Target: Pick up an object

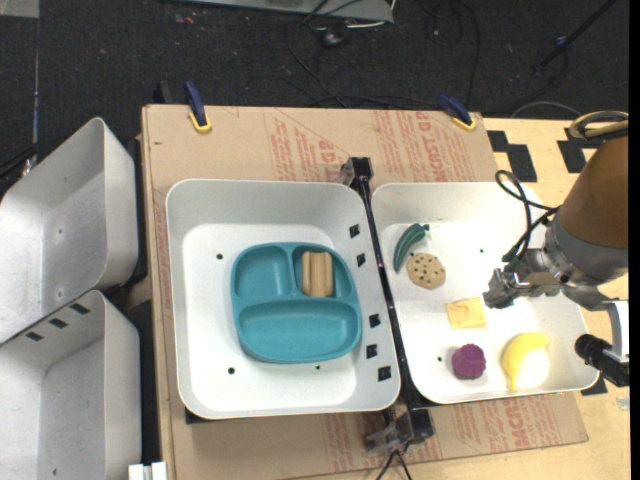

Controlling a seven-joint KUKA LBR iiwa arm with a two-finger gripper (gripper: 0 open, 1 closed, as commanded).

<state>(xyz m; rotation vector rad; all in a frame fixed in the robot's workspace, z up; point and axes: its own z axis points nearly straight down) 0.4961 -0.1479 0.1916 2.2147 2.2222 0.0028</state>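
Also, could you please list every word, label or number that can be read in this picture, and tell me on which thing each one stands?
Red print on the cardboard sheet, under the bins: repeated lettering, turned and upside down, too blurred to read.
More red print at the sheet's lower right edge, also unreadable.
Tray, cookie, cheese, banana, bins: no text to be seen.

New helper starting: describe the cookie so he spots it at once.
Look in the right bin, near its left wall. Just below the green pod lies the cookie: a round, flat, tan disc with dark specks, unlike the square yellow cheese and purple ball lower down.
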